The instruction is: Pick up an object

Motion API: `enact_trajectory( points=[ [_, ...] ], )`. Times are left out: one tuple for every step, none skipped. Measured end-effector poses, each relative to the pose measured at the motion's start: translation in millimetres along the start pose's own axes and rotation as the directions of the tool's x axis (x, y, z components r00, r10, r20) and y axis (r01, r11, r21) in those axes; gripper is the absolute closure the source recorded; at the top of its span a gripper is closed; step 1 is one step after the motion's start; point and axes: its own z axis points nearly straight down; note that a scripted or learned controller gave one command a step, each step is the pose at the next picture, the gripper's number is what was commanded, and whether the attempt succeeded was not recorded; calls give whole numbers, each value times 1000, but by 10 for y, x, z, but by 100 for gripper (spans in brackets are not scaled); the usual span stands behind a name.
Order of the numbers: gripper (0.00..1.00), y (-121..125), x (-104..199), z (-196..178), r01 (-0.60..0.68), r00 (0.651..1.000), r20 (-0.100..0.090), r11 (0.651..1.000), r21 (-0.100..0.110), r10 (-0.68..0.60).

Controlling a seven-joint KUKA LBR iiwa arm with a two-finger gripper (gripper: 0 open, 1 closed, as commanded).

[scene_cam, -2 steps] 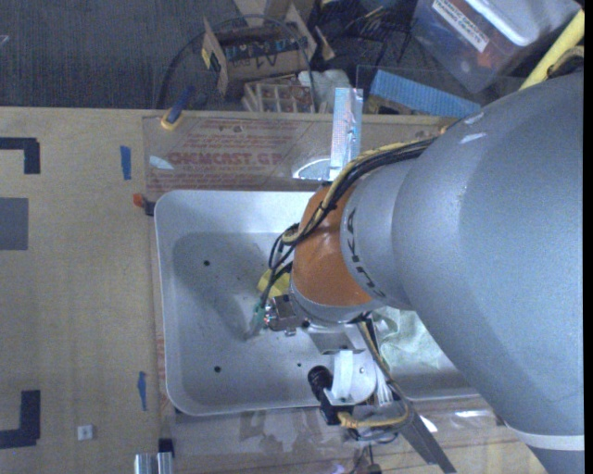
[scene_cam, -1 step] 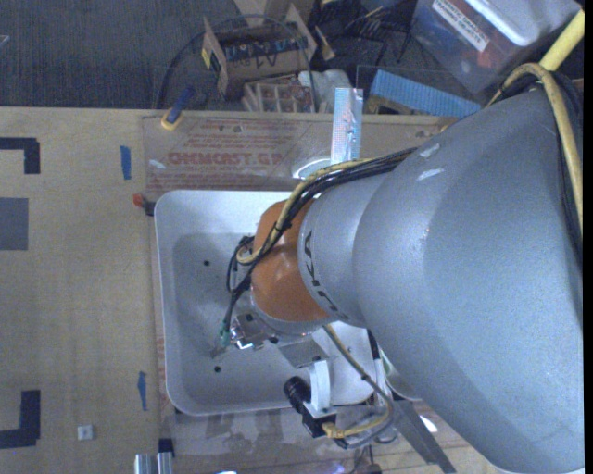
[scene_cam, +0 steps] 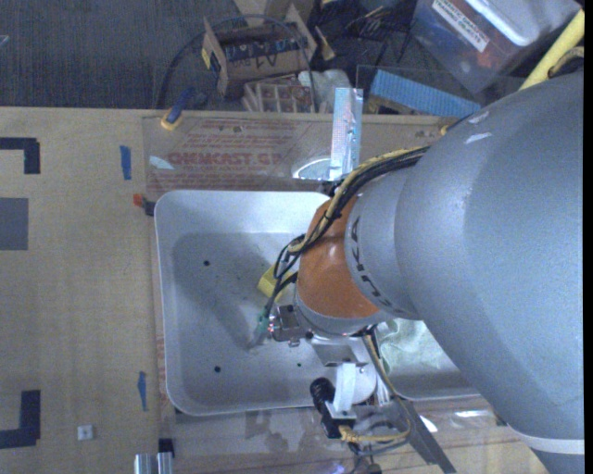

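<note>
On the arm [scene_cam: 482, 250], right of the orange band [scene_cam: 329, 273], dark letters run sideways down the grey casing and read as "KUKA", partly cut off by the curve. Above the bin [scene_cam: 185, 305], a clear sheet [scene_cam: 227, 153] carries faded red print, too blurred to read. At the upper right of the frame, a white label [scene_cam: 459, 23] on a clear box bears dark lines, also unreadable.

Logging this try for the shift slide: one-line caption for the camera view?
Grey KUKA arm with orange band reaches from the right, low over the left white bin.
</note>
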Motion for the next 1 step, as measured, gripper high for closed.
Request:
enact_trajectory(
  points=[
    [100, 13, -1, -106, -3, 1000, -1, 1000, -4, 3]
  ],
)
